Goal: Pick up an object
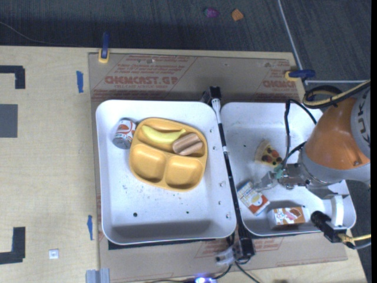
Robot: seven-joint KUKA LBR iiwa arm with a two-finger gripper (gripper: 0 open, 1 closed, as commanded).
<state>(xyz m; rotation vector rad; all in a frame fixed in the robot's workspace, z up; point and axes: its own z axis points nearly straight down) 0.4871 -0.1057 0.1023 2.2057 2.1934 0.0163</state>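
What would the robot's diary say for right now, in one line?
gripper: low in right bin, fingers unclear | beside: small carton, pizza slice | held: nothing seen

Grey arm, orange band, black cables, metallic tool

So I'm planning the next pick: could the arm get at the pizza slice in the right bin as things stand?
Probably yes. The pizza slice lies flat and apart from the cartons, with bare floor of the right bin around it, and the gripper hovers just beside it.
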